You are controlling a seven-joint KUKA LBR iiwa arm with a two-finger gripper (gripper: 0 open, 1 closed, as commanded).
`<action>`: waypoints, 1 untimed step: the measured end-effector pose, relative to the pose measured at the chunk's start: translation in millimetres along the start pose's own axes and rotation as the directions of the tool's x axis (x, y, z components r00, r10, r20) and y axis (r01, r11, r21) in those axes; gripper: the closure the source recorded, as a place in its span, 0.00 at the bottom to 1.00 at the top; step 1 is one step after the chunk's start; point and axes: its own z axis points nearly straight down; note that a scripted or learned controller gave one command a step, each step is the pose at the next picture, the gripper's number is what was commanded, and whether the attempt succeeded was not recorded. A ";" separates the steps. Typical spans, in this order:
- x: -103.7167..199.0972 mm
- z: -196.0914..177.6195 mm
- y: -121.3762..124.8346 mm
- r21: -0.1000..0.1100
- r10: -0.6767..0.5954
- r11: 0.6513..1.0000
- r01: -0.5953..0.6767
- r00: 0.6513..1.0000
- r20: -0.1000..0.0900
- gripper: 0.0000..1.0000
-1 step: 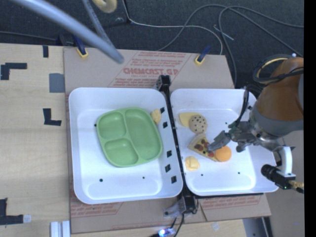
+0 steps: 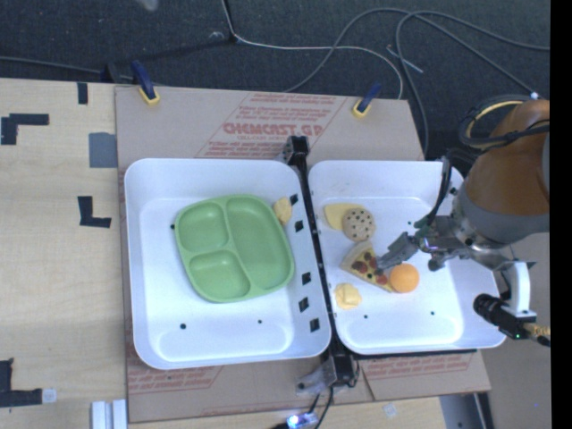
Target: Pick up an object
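Note:
In the right bin lie a pizza slice, an orange ball, a brown cookie on a yellow piece, and a small yellow lump. My gripper reaches in from the right and its dark tip sits low over the pizza slice's right end, just above the orange ball. The left bin carries a green divided plate with a small yellow piece by its upper right corner.
A black divider runs between the two bins. The arm's orange and grey body hangs over the right bin's right wall. Cables trail across the dark floor behind the bench. Two clamps hold the cardboard sheet.

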 end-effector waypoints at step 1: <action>5.1 62.7 1.8 0.004 0.000 1.000 0.000 1.000 -0.001 0.00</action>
